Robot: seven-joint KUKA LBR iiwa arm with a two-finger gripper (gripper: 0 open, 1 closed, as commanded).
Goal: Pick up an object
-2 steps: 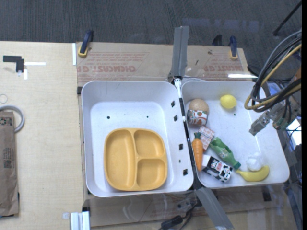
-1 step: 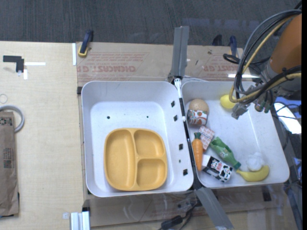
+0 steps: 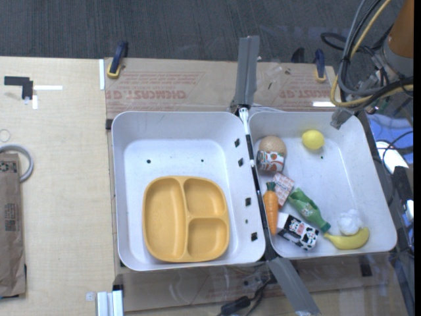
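Since nothing has been lifted yet and every item lies loose in the right bin (image 3: 368,150), the task looks to be at its very start, with the approach still to come. Nearest the front edge of that bin, a banana (image 3: 348,240) lies in the front right corner with a small white lump (image 3: 350,221) touching it on the far side, and a black-and-white carton (image 3: 299,232) sits just beside them toward the front left. A carrot (image 3: 271,207) lies along the left wall, with a green packet (image 3: 306,206) between it and the banana and a small red-and-white wrapper (image 3: 283,187) just behind. Farther back, a round brownish can-like item (image 3: 270,153) rests near the left wall, and a lemon (image 3: 313,139) sits alone near the far edge, well apart from the rest. The left bin (image 3: 131,137) holds a yellow divided plate (image 3: 187,218) toward its front. At the far right corner of the bench the arm (image 3: 400,38) hangs amid cables, above and beyond the right bin; I cannot tell how the claw stands. In my judgement the next move calls for choosing one target, the isolated lemon being the easiest, then centring over it and descending straight.
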